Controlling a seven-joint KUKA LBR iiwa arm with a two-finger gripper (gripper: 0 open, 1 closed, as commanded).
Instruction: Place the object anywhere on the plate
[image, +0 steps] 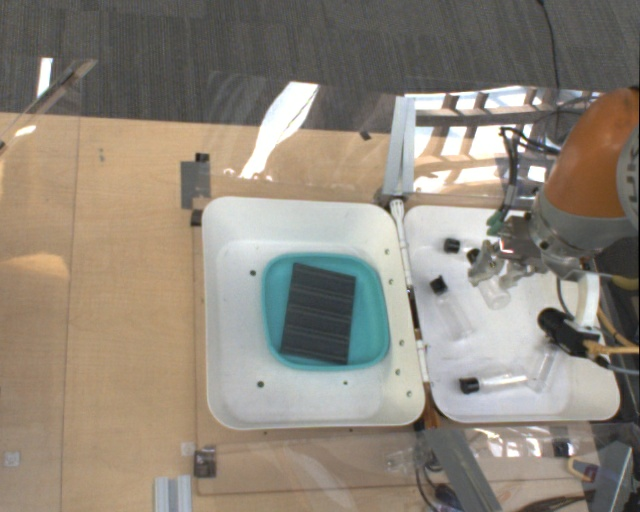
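Note:
A teal plate (372, 322) sits in the middle of the left white bin (228, 330). A dark grey ridged rectangular block (319, 312) lies flat on the plate, well inside its rim. My gripper (493, 268) hangs over the right white bin (598, 402), near that bin's upper middle and far right of the plate. Nothing can be made out in its grasp. A clear vial (494, 292) lies just below the gripper.
Several small clear vials with black caps are scattered in the right bin, one at the top left (452, 244), one at the left (437, 285), one near the front (488, 382). A metal frame (400, 150) stands behind the bins.

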